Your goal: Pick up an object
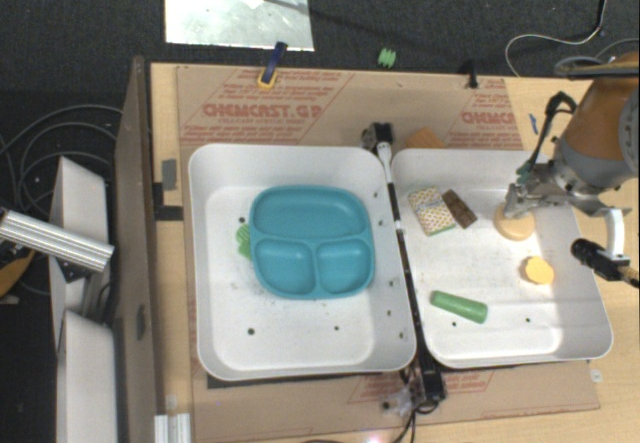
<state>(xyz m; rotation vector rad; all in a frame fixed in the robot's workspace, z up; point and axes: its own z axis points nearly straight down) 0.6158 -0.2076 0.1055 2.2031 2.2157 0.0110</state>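
Nearby, hand (522, 203) over tan disc (514, 226), yellow piece (539, 271), green cylinder (459, 306).

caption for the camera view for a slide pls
Gripper poised over a tan disc in the right bin; a blue divided tray fills the left bin.

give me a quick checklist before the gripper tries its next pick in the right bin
1. Gripper over the right bin: ok.
2. Target under it: the tan disc sits right below: ok.
3. Disc between the gripper's fingers: cannot tell.
4. Room around the disc: the yellow piece and brown bar lie apart from it: ok.
5. Green cylinder out of the way, near the front of the bin: ok.
6. Blue tray in the left bin, away from the arm: ok.
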